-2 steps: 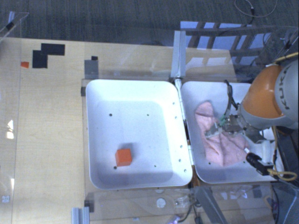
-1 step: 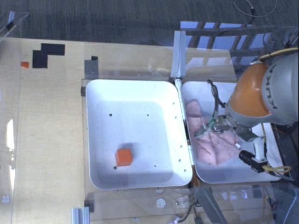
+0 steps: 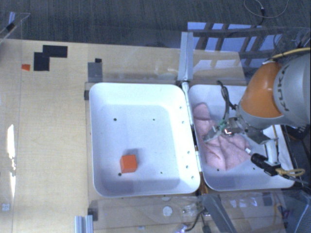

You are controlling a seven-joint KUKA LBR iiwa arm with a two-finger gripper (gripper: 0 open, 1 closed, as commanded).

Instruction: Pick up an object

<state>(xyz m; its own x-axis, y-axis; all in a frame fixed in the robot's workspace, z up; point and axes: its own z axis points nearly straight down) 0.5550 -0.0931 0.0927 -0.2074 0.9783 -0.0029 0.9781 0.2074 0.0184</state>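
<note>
The arm (image 3: 272, 93) hangs low over the right bin (image 3: 286, 181), with its gripper (image 3: 224, 128) right on top of a pink cloth (image 3: 221, 149). I think it is about to grab. Next it must pinch the cloth and lift. An orange block (image 3: 129, 163) sits in the left bin (image 3: 104, 101). I cannot tell how the jaws stand; the arm hides them.

orange block (image 3: 129, 163) | left bin, near front | pink cloth (image 3: 221, 147) | crumpled, right bin
</note>
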